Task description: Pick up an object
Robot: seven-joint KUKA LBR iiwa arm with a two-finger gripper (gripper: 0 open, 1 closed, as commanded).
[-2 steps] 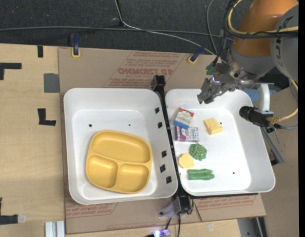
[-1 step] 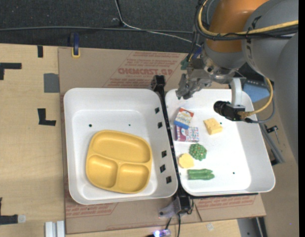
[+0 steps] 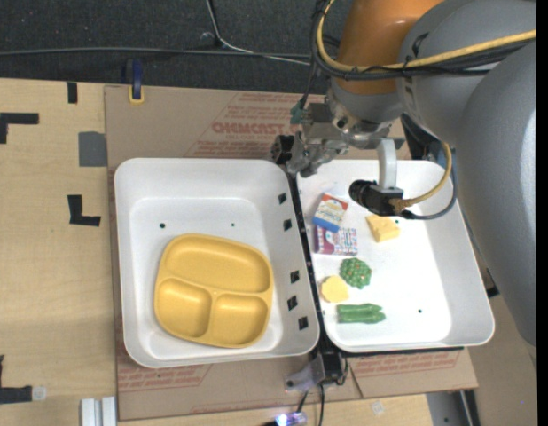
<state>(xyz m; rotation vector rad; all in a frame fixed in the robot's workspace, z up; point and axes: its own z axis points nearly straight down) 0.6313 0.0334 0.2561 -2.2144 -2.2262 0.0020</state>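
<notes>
The right bin (image 3: pixel 451 318) holds several small items. A red, white and blue carton (image 3: pixel 328 212) lies at its upper left, with a small pink and blue packet (image 3: pixel 335 240) just below it. A yellow cheese wedge (image 3: pixel 382 228) sits to their right. Lower down are a green broccoli piece (image 3: pixel 355 272), a yellow round piece (image 3: pixel 334 288) and a green pea pod (image 3: pixel 359 313). My gripper (image 3: pixel 302 155) hangs over the far end of the wall between the two bins, up and left of the carton. Nothing shows between its fingers.
The left bin (image 3: pixel 132 202) holds a yellow divided tray (image 3: pixel 212 289). Black clips run along the wall between the bins (image 3: pixel 299 264). The arm's orange band (image 3: pixel 385 16) and grey body cover the upper right. Cables loop over the right bin's far edge.
</notes>
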